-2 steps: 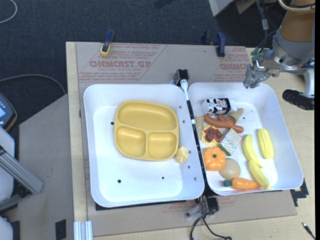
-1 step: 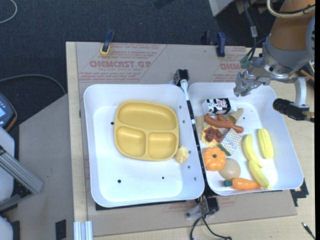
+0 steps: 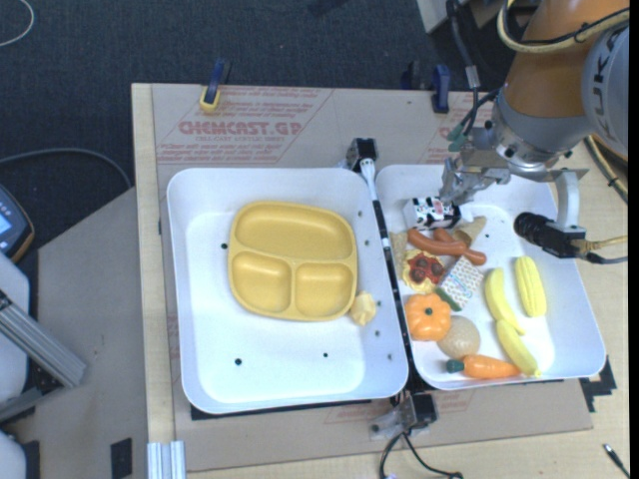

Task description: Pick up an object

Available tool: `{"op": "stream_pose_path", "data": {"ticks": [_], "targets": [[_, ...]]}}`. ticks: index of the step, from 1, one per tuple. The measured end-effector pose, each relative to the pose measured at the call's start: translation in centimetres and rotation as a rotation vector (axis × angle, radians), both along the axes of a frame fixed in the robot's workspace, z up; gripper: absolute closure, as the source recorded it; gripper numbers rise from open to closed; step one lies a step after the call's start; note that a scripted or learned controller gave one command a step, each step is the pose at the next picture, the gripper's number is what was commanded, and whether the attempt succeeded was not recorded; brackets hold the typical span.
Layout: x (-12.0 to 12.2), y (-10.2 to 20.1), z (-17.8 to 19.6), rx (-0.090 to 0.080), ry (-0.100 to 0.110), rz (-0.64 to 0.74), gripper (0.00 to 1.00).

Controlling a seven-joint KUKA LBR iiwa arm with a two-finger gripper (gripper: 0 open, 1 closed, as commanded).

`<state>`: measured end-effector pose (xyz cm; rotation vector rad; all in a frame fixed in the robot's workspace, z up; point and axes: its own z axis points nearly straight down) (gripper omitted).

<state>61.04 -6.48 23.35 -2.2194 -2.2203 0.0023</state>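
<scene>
I've got the gripper [image 3: 461, 190] low over the far end of the right white plastic bin [image 3: 584, 307], right above the small black-and-white cow toy [image 3: 431, 211]. I can't tell the gripper's opening from this angle, and nothing visibly sits in it, so I'm not calling a hold.

My read: the cow is the target, just under and slightly left of the gripper.

- Centre on the cow's body before descending.
- Red sausage toy [image 3: 446, 241] lies just nearer the camera than the gripper, almost touching the cow, so come straight down to avoid clipping it.
- Bin's left wall is close beyond the cow; keep off it.

Orange pumpkin toy [image 3: 429, 318] and yellow corn cob toy [image 3: 530, 285] are well clear. Yellow divided plate [image 3: 293, 259] sits in the left bin [image 3: 195, 297], far left of the gripper.
</scene>
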Motion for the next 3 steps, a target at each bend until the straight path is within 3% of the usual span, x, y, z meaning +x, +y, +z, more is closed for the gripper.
{"op": "stream_pose_path", "data": {"ticks": [1,3], "targets": [[-2.1,3.7,-0.1,0.000,0.001,0.001,1.00],[-8.8,12.6,0.3,0.001,0.002,0.001,1.00]]}}
